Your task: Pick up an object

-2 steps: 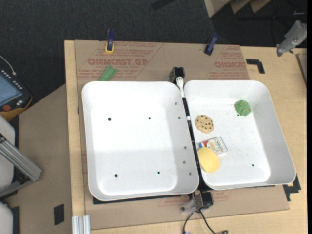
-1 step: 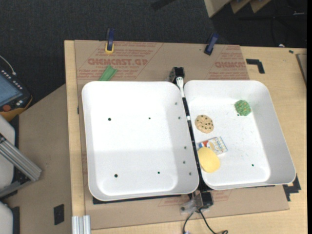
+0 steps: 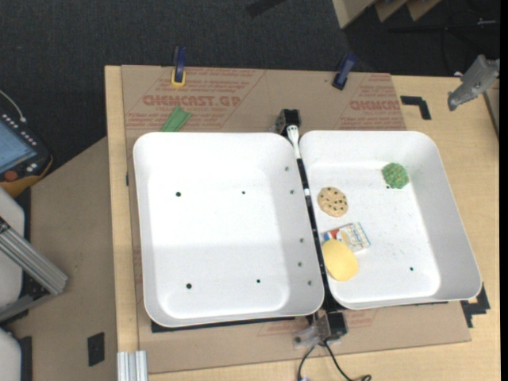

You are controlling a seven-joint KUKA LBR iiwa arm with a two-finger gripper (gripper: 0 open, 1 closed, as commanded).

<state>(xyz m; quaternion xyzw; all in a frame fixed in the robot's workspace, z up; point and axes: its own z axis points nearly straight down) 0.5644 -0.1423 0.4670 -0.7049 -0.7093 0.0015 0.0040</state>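
The right bin (image 3: pixel 435 236) holds four small objects. A round tan cookie with dark chips (image 3: pixel 333 202) lies near the bin's left wall. A green, bumpy lump (image 3: pixel 394 175) sits further back and to the right. A small white packet with red and blue print (image 3: pixel 350 235) lies just below the cookie. A yellow rounded object (image 3: pixel 342 262) touches the packet's near side. My gripper (image 3: pixel 475 81) appears as a grey piece at the far right, beyond the bin's back right corner and well away from all the objects.
The left bin (image 3: pixel 214 221) adjoins the right one along a black divider strip (image 3: pixel 302 182). Both rest on a cardboard sheet (image 3: pixel 238 94) held by two blue clamps (image 3: pixel 179 63). A green scrap (image 3: pixel 175 120) lies on the cardboard behind the left bin.
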